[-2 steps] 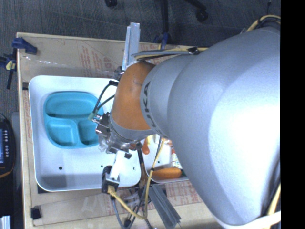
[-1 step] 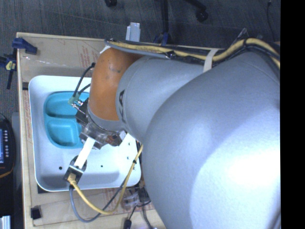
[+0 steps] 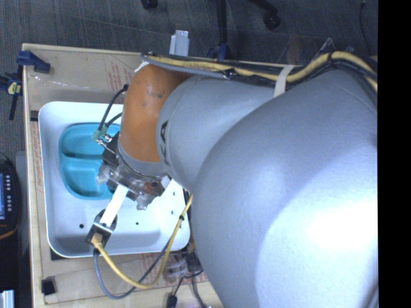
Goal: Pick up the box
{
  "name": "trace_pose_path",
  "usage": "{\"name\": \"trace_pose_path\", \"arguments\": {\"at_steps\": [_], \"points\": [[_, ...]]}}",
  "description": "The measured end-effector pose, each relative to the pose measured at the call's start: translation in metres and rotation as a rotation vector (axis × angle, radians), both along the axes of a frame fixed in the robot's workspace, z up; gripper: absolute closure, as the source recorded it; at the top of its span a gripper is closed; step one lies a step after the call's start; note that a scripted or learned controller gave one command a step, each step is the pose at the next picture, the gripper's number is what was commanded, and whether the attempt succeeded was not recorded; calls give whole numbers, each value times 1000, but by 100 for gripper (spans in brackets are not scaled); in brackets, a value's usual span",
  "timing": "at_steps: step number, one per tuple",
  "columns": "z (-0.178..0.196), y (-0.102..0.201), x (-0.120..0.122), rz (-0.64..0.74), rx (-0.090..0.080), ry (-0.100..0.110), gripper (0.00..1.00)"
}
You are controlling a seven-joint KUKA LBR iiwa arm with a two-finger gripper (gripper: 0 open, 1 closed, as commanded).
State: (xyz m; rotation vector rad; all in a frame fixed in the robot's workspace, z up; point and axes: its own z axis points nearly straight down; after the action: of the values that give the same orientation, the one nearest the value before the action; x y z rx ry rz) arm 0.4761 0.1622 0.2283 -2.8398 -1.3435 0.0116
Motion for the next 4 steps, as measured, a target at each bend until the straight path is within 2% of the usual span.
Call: {"name": "trace_pose_path", "arguments": {"at_steps": [1,2,3,4], "points": [[77,-95,2,-72,2,-3,0],[83,-92,3,-58,-2,5,100],[-28,-36,-1,-87,-2,4,100],[-12,10,3,57,-1,3,100]]}}
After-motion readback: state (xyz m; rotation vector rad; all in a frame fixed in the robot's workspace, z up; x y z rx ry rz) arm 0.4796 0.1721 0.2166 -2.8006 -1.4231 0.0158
